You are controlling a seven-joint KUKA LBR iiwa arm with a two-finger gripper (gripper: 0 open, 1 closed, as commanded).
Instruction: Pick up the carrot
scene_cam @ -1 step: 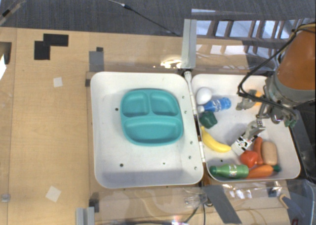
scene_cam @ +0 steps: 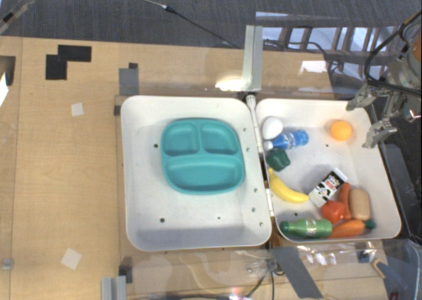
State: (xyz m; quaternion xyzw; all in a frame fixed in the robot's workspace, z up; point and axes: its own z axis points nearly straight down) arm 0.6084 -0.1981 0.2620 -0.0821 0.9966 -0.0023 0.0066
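The carrot [scene_cam: 349,228], orange with a green tip on its right end, lies along the front wall of the right bin [scene_cam: 386,183], between a green bottle [scene_cam: 306,227] and the bin's front right corner. My gripper [scene_cam: 362,123] hangs over the right bin's far right edge, well behind the carrot and just right of an orange ball [scene_cam: 341,130]. Its two fingers stand apart, open, with nothing between them.
Crowded beside the carrot are a red pepper [scene_cam: 333,211], a tan bread roll [scene_cam: 360,203], a black-and-white box [scene_cam: 328,185] and a banana [scene_cam: 287,188]. A white egg [scene_cam: 271,126], a blue bottle [scene_cam: 290,139] and a dark green block [scene_cam: 278,158] lie by the divider. The left bin holds a teal tray [scene_cam: 202,155].
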